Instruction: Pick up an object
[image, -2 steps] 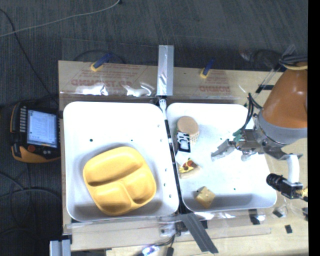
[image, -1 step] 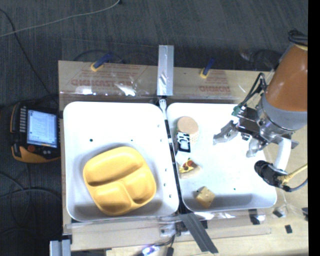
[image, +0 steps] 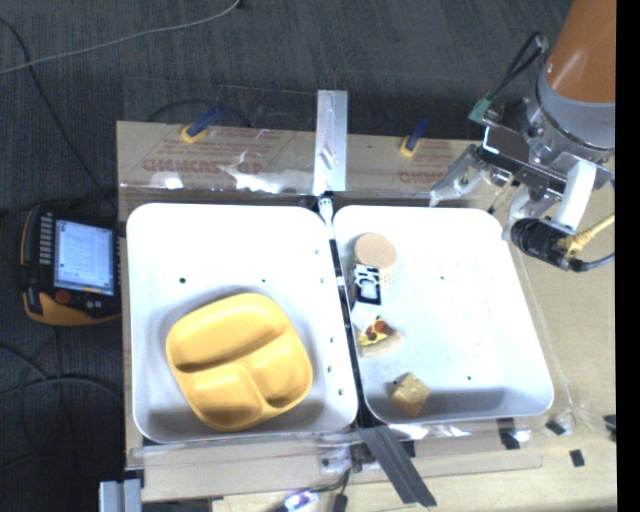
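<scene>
Up at the top right, over the far right corner of the right bin: pincer, hanging from the grey arm with its orange band. Above the bin's rim rather than over its floor, well apart from everything inside. Open or closed: cannot tell, with the mechanism seen end-on among brackets and cables. Nothing visibly gripped.

Inside the right bin, all close to its left wall: a paper cup lying on its side, tan bottom facing up and away, a black-and-white printed band at its near end. Just below the cup, a small flat piece in yellow, red and tan. Nearer the front, a tan block, apart from the flat piece and close to the front wall.

In the left bin: a yellow divided tray, turned at a slant, sitting toward the front.

Side by side on the surface, both bins, touching along the middle, with a metal post standing behind the seam. Left of the bins, on the dark floor: a handheld pendant with a lit screen.
</scene>
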